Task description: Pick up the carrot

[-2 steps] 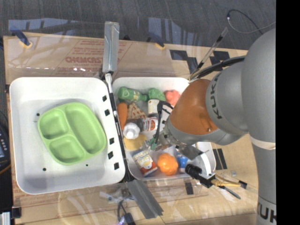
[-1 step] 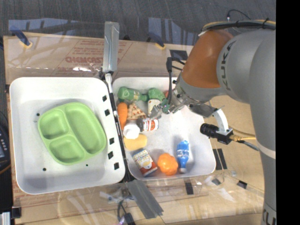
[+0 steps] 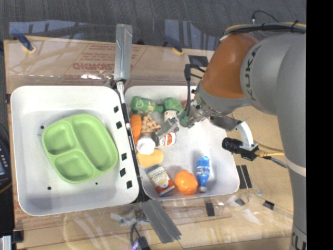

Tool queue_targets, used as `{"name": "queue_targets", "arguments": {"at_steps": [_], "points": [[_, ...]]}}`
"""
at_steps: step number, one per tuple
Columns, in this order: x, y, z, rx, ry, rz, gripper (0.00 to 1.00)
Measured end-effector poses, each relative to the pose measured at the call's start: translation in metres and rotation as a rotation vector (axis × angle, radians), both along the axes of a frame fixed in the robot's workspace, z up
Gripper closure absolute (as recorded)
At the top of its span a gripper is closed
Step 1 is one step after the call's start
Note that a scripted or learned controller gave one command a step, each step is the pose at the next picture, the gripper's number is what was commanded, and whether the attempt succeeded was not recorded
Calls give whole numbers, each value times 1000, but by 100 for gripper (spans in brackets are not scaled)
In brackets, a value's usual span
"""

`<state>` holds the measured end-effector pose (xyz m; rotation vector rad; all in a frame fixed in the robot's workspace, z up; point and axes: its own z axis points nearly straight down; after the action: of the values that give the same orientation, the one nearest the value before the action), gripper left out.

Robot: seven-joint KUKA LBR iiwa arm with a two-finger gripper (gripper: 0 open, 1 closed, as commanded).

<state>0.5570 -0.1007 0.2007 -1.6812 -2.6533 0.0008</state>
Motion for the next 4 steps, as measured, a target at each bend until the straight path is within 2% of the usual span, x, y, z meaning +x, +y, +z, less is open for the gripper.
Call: {"name": "queue_targets", "arguments": {"at_steps": [1, 2, 3, 4], "points": [[-47, 2, -110, 1, 1, 81, 0], [-54, -17, -73, -1, 0, -123, 0], [-73, -49, -97, 2, -5, -47, 0], [-80, 2, -56, 1, 0, -30, 0]]}}
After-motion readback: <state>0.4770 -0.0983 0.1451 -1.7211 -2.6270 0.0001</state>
